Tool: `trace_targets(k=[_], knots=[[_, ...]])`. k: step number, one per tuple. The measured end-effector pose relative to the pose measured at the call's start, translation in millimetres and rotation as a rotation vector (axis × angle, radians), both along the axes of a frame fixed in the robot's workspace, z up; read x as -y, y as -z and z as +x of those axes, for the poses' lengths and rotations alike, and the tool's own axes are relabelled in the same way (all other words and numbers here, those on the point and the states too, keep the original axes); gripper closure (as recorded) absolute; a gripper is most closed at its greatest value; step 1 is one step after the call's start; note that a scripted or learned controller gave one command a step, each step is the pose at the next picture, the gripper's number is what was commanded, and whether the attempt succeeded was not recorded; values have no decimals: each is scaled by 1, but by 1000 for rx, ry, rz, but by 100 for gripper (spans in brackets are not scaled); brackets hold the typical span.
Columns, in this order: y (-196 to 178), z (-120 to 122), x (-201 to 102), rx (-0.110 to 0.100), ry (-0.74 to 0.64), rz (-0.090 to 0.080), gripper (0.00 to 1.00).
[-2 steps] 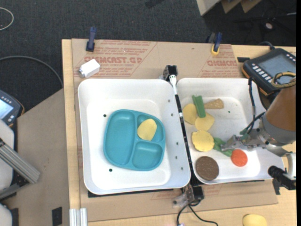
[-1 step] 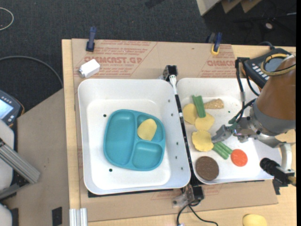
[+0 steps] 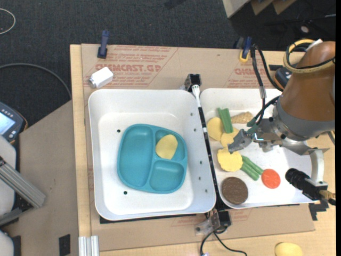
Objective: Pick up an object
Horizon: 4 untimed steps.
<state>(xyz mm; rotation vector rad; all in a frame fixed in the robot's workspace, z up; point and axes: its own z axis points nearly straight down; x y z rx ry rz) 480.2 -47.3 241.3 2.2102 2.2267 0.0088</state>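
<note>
One yellow piece (image 3: 229,161) lies just below the fingers (image 3: 238,143).

Two shallow white plastic bins sit side by side on the bench; the left bin (image 3: 101,143) holds a teal compartment tray (image 3: 139,159), and a pale yellow oval food piece (image 3: 167,146) lies in the tray's upper right compartment. In the right bin (image 3: 213,96), a green stick (image 3: 225,119) lies farthest back; a flat yellow piece (image 3: 230,161) lies near the middle, a brown round patty (image 3: 234,190) in front of it, and a small red-orange round piece (image 3: 271,178) to the patty's right.
</note>
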Motion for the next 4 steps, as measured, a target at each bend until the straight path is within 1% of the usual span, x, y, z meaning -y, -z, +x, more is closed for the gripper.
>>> trace_targets(k=[1, 2, 3, 4], knots=[[60, -3, -3, -15, 8, 1, 0], [46, -1, -2, -5, 8, -1, 100], [63, -2, 86, -7, 16, -5, 100], [-51, 1, 24, 7, -1, -1, 100]])
